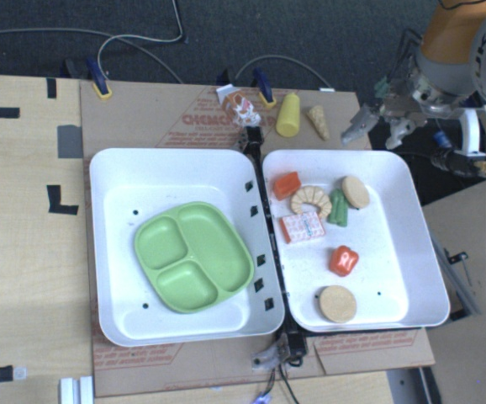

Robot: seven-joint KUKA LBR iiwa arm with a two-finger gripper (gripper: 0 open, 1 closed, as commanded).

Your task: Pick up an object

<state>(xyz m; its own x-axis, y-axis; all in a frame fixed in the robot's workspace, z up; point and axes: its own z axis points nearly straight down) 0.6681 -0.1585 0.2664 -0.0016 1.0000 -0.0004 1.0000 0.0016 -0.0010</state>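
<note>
Spread apart and holding nothing, the gripper (379, 128) hangs just beyond the far right corner of the right bin (411, 251), above the cardboard. Behind it the arm (453, 32) slants in from the upper right, orange band above the grey wrist. Seven objects lie in that bin: one orange block (286, 183), one ridged pastry (311, 200), one green piece (338, 208), one tan oval (356, 192), one pink-printed packet (303, 226), one red pepper (343, 260) and one round biscuit (337, 304). One green divided tray (193, 255) sits in the left bin (113, 225). Outside, one yellow cylinder (287, 114) and one cone (319, 122) rest near each other.
</note>
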